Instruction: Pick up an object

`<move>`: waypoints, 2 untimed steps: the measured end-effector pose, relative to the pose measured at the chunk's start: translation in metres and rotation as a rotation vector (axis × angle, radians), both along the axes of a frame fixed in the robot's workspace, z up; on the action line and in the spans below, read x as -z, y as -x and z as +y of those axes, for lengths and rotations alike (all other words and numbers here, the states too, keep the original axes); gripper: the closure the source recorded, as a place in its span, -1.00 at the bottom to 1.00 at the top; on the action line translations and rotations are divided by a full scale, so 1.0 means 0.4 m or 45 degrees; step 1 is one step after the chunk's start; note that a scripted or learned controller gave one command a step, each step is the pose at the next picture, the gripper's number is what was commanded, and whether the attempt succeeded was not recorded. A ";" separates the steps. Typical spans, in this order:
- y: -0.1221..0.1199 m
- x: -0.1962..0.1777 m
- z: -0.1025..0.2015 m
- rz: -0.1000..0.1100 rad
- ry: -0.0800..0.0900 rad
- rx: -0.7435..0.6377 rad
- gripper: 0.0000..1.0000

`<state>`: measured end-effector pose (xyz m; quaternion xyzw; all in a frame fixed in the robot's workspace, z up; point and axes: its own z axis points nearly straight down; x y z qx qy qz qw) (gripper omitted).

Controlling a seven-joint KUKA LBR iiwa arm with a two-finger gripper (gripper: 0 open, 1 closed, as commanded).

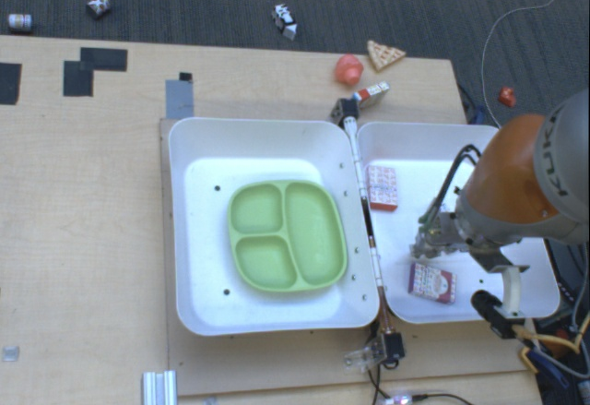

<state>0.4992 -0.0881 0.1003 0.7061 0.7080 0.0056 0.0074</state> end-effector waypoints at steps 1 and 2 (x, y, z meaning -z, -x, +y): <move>0.000 0.000 0.000 0.000 0.000 0.000 -1.00; -0.003 -0.026 0.002 -0.005 0.000 -0.001 1.00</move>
